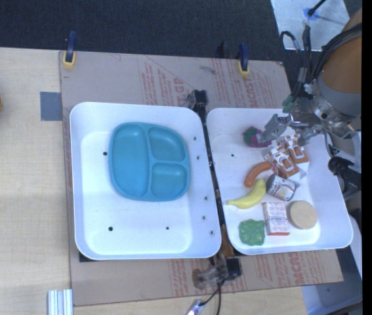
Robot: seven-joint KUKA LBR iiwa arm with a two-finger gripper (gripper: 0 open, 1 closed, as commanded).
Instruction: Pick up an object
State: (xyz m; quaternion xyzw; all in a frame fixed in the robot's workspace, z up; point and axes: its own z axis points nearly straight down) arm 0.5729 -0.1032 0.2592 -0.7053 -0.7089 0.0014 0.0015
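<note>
Camera view | object: purple-green item [254, 136], small, rounded, at far end of right bin [330, 241], beyond sausage [259, 171] and banana [250, 196] | gripper [284, 125] just beside it; whether open: cannot tell | step: approach | next: likely descend, close.

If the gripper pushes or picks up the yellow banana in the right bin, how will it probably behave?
The curved yellow banana looks smooth, so it may slip between fingers. Its bent shape would probably pivot rather than roll when pushed. It touches the orange sausage-shaped piece and lies close to the green leafy lump, so a push likely disturbs them.
</note>
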